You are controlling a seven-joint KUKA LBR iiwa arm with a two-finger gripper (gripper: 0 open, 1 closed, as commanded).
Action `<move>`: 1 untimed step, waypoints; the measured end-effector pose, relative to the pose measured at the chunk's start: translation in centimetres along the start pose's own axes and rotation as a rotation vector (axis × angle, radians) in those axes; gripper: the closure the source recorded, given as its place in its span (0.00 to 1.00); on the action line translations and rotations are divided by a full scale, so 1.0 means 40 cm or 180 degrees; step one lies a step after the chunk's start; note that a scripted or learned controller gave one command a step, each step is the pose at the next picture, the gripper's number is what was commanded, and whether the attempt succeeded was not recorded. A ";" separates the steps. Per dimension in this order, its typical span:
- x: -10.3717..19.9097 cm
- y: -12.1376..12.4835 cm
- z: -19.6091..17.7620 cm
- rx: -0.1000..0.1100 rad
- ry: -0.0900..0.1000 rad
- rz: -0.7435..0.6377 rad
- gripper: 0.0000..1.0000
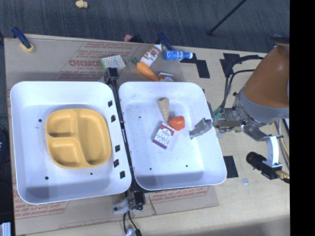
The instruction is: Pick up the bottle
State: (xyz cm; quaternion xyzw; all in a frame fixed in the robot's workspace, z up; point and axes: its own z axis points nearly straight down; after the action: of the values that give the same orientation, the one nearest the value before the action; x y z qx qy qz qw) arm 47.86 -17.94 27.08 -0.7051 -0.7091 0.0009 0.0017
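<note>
A small blue bottle [176, 55] lies on its side on the cardboard behind the right bin [211, 154], outside it. My gripper [200, 128] hangs low over the right part of that bin, close to its right wall and well in front of the bottle. It sits just right of a red toy [177, 123], with nothing seen in its grasp. The grey and orange arm [263, 95] reaches in from the right.
In the right bin lie a tan cone [163, 107] and a purple packet [163, 135]. The left bin [19, 132] holds a yellow divided plate [78, 136]. Behind the bins lie a carrot [146, 71], a white and orange carton [151, 55] and a green sponge [112, 62].
</note>
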 end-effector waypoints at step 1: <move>0.001 0.001 -0.025 0.0007 0.0002 -0.0016 1.00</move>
State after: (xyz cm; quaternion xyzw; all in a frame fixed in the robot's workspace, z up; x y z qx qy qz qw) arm 47.90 -17.92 28.09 -0.7034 -0.7108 0.0014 0.0028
